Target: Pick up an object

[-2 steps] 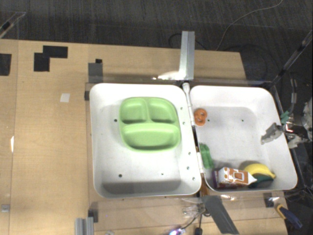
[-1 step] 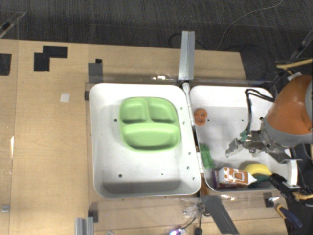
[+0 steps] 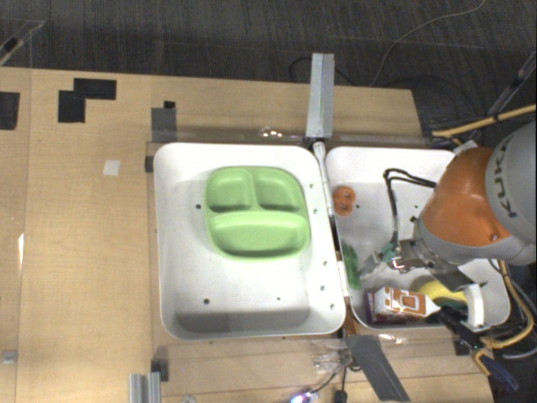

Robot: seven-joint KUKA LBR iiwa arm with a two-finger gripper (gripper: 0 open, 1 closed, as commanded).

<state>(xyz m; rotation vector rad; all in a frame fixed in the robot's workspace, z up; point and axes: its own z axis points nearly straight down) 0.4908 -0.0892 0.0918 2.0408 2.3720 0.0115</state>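
Two white bins on bench; gripper (image 3: 394,259) low in right bin (image 3: 369,170) near front edge, beside brown carton (image 3: 401,305); finger state unclear; green tray (image 3: 254,211) in left bin (image 3: 176,250).

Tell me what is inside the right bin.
The right bin holds a small orange round item, a green item, a brown carton and something yellow. The arm covers the rest.

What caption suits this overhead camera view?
Robot arm reaches into the right bin of clutter; a green divided tray lies in the left bin.

two white bins (image 3: 168,225), one green divided plate (image 3: 254,211), one carton (image 3: 401,305)
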